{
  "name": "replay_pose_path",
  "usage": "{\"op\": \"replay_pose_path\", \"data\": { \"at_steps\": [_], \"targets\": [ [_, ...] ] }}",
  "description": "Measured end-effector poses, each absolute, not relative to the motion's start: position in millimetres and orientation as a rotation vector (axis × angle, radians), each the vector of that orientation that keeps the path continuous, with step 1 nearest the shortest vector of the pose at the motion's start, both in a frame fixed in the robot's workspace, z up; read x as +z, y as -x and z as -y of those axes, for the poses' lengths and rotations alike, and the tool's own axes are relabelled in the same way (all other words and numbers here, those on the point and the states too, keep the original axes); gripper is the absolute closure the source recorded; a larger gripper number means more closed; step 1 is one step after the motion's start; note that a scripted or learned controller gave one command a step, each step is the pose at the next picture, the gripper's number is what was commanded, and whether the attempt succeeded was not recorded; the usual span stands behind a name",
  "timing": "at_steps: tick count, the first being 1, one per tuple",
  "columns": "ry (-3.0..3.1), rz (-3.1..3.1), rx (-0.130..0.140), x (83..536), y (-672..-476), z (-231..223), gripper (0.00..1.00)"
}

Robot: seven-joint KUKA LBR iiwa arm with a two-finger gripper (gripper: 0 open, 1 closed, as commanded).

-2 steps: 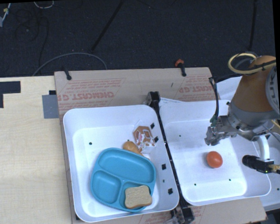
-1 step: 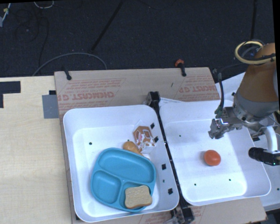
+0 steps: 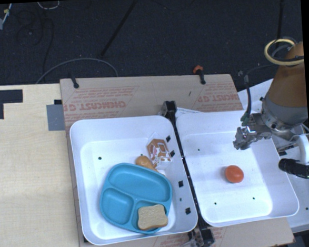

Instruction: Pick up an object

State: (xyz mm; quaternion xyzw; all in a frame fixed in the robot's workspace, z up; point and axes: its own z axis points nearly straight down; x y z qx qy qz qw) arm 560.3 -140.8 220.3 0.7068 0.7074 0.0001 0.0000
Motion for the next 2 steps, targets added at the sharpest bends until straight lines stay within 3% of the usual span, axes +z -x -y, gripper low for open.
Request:
{"op": "replay_pose_path", "data": {
  "at_steps": [2],
  "targets": [
    [-2.22,-2.229,-0.002,214,-568.3,38,1.0]
  ]
}}
